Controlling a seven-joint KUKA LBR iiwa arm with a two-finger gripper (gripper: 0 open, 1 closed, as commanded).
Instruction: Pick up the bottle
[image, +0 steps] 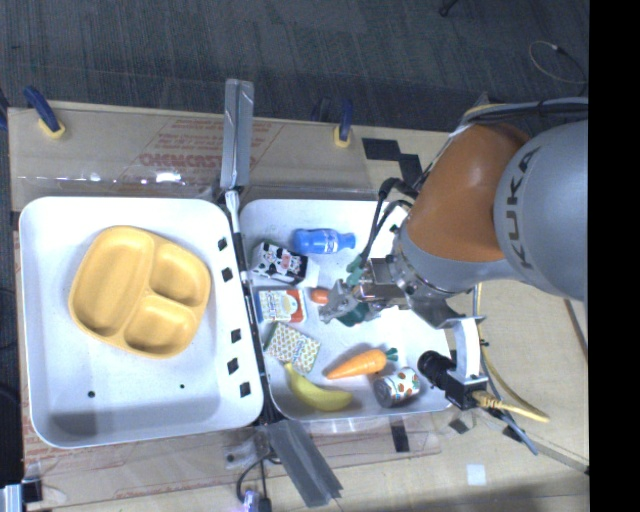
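The bottle (322, 241) is small, blue and clear, and lies on its side near the back of the right bin (300, 212). My gripper (346, 305) hangs over the middle of that bin, in front of the bottle and a little to its right, apart from it. Nothing of the bottle is covered. The grey and orange arm (480, 215) hides the bin's right part.
Around the gripper lie a cow-patterned carton (277, 262), a small orange-red thing (318, 296), a small carton (280, 305), a patterned packet (292, 347), a banana (318, 390), a carrot (358, 364) and a can (398, 386). A yellow divided plate (140, 290) sits in the left bin (60, 400).
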